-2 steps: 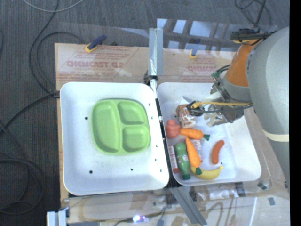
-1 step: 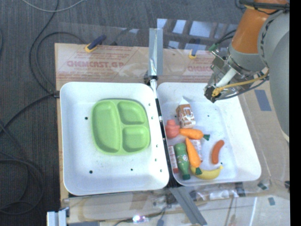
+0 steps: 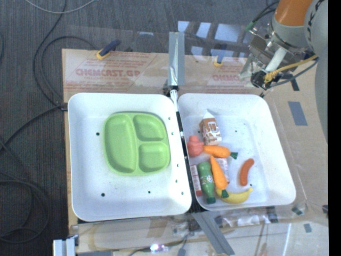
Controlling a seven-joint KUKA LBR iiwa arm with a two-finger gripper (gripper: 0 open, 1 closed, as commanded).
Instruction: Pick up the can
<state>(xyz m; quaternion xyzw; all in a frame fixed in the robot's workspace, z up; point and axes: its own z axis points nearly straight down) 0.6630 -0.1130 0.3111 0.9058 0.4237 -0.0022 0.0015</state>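
Observation:
In the right bin (image 3: pixel 277 143), a small brown-and-white container (image 3: pixel 210 130) that may be the can lies near the middle, with a white pointed end toward the back. A narrow red-and-white thing (image 3: pixel 196 179) lies along the bin's left wall, partly hidden by a green bottle (image 3: pixel 206 181); I cannot tell which of the two is the can. My gripper (image 3: pixel 257 62) hangs above the bench behind the right bin's back right corner, well apart from both and holding nothing that I can see.
Also in the right bin lie two carrots (image 3: pixel 217 151) (image 3: pixel 218 173), a pink piece (image 3: pixel 195 145), a red sausage (image 3: pixel 245 172), a banana (image 3: pixel 236 196) and a white packet (image 3: pixel 224 167). The left bin (image 3: pixel 85 143) holds a green divided plate (image 3: pixel 137 143).

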